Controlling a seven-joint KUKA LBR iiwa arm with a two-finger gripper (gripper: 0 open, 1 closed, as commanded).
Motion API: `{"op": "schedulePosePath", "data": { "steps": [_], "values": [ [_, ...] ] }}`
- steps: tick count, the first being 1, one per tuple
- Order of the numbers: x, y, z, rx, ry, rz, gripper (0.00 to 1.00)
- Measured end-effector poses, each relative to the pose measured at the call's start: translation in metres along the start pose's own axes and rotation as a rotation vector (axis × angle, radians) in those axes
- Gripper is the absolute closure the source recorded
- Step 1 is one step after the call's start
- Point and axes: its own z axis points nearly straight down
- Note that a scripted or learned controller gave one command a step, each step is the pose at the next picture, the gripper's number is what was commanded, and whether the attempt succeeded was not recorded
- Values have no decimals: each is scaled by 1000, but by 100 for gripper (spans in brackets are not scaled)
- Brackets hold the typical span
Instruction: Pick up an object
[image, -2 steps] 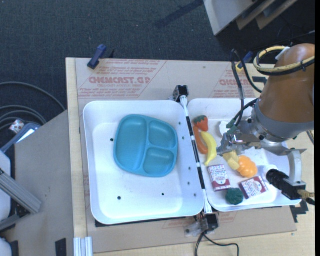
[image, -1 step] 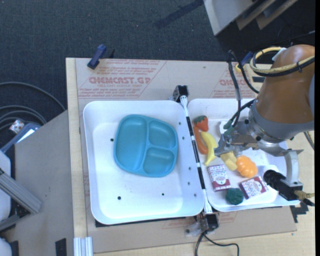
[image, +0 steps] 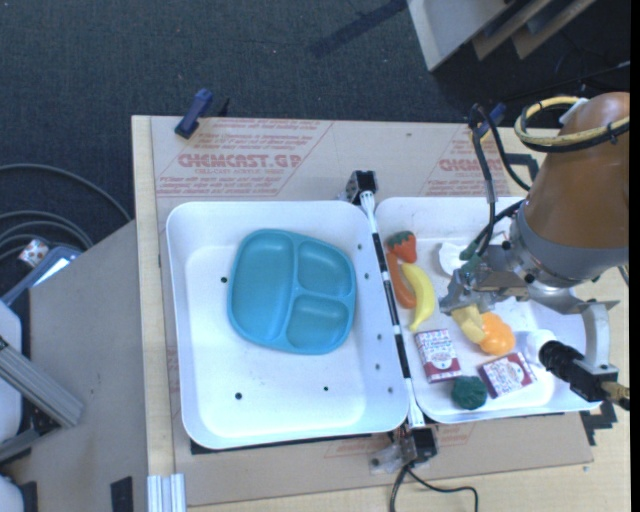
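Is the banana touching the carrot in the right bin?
Touching. The camera view shows the banana lying against the carrot, overlapping its right edge with no gap.

Red lettering reading "CHEMCAST GP" was printed on the brown protective paper (image: 250, 155) covering the worktop, behind the left bin. The same print was repeated behind the right bin, where only "CHEM" could be read. Printing was seen on two small red-and-white packets (image: 437, 355) (image: 505, 374) in the right bin, but it was too small to be read.
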Motion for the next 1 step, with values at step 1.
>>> {"op": "schedulePosePath", "data": {
  "steps": [1],
  "values": [
    [11,2,-1,-2,0,-2,100]
  ]
}}
